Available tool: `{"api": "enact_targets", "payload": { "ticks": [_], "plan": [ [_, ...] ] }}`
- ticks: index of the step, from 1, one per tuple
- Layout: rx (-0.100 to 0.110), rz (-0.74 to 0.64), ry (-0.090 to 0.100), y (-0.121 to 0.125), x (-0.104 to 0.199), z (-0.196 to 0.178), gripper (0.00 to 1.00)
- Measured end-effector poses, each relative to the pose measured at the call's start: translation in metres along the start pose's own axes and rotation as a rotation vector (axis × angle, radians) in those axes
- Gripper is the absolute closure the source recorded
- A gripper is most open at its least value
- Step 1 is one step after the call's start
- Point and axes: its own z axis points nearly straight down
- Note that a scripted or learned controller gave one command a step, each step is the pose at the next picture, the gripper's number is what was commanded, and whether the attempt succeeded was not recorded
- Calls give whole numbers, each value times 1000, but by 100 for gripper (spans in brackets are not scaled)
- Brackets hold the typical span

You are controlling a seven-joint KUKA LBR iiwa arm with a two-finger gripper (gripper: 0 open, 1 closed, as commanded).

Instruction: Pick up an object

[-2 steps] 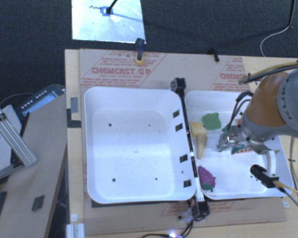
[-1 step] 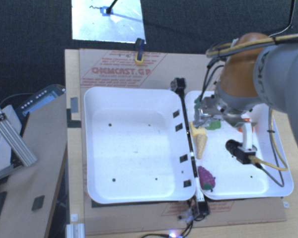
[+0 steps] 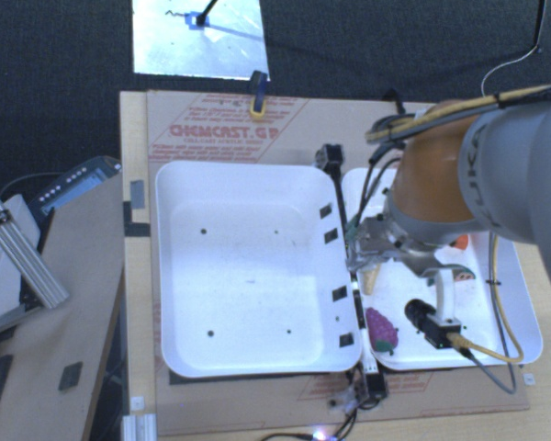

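My arm (image 3: 477, 173) reaches in from the right and hangs over the right bin (image 3: 523, 333), since that is where the things to pick lie; the left bin (image 3: 248, 274) sits just beside it, the two joined along their shared wall by dark clips, which I judge keeps them from sliding apart. My claw (image 3: 378, 257) is low over the far left part of the right bin, close to that shared wall. I cannot tell whether it is open or closed, because my wrist covers it from above. A small cone (image 3: 371, 277) pokes out just below the claw, on its near side, touching or almost touching it; I cannot tell if it is gripped. A purple lump (image 3: 381, 328) lies nearer still, by the bin's near left corner, apart from the claw. A bit of orange (image 3: 460, 242) shows to the right, at the edge of my wrist. The cone looks the likeliest target.
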Motion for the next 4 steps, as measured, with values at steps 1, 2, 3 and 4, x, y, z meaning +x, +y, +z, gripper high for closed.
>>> {"api": "enact_targets", "payload": {
  "ticks": [1,2,3,4],
  "plan": [
    [-16,12,-7,40,-95,-86,100],
    [-7,-6,2,57,-10,-87,100],
    [1,-10,3,59,117,-22,100],
    [-10,-7,5,32,199,-109,100]
  ]
}}
